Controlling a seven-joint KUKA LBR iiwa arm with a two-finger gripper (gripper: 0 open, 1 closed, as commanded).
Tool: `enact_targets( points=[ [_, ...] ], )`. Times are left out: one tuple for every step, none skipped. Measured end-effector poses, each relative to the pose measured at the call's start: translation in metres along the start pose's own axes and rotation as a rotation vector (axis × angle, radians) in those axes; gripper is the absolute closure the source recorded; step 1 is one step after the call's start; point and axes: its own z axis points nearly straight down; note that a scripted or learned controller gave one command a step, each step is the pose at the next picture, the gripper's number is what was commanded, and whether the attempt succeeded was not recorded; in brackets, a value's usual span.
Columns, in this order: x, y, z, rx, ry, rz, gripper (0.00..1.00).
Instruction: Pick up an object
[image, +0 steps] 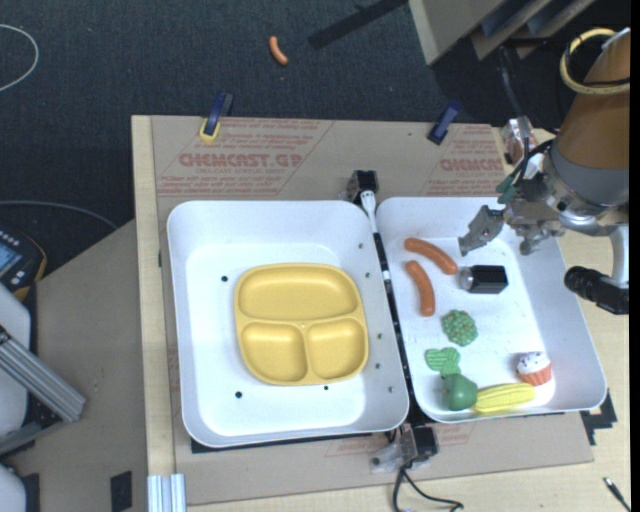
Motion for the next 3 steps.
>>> enact_targets(
  points=[
    [0.0,0.002,-0.007,-0.013,-0.002,-0.002,0.0],
    [0.007,-0.006,0.046,-0.006,0.001,-0.003,0.0],
    [0.004,0.004,0.099,-0.008,0.0,-0.003,0.0]
  ],
)
